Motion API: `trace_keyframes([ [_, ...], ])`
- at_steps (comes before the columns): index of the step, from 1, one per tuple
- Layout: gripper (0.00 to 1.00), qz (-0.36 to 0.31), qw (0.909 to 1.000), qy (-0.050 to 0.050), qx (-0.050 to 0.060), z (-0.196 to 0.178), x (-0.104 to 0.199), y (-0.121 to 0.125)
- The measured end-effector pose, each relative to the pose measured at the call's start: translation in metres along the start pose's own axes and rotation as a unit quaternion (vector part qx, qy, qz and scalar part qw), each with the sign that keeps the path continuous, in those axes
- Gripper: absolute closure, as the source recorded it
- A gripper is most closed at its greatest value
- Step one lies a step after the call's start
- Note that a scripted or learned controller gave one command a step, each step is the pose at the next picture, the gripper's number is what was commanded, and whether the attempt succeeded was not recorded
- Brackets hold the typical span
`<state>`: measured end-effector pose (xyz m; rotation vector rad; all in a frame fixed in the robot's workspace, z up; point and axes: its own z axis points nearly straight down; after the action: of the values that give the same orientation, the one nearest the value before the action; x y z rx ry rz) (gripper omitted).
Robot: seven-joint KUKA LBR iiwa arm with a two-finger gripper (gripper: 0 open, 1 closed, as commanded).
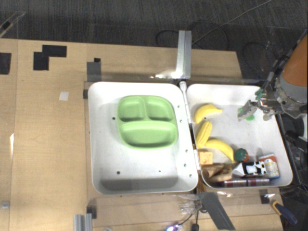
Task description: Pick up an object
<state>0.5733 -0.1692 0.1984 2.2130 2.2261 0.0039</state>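
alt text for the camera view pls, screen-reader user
The gripper hovers over the right bin, which holds bananas and small items along its near edge. The left bin holds a green divided tray.

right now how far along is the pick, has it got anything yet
Nothing looks picked yet. The gripper sits over the upper right of the right bin, with no object seen between its fingers. The bananas, corn and the small items along the bin's lower edge lie in place. Left to do: descend on one object, grasp it and lift. The green tray rests in the left bin.
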Motion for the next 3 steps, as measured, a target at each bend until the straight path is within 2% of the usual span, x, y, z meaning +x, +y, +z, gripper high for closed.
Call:
trace_keyframes([
  [1,0.00,-0.134,0.9910,-0.001,-0.005,0.109,0.039,0.040],
  [2,0.00,-0.203,0.9791,-0.001,0.000,0.110,0.072,0.093],
  [3,0.00,-0.100,0.9949,-0.001,-0.003,0.110,0.016,0.065],
])
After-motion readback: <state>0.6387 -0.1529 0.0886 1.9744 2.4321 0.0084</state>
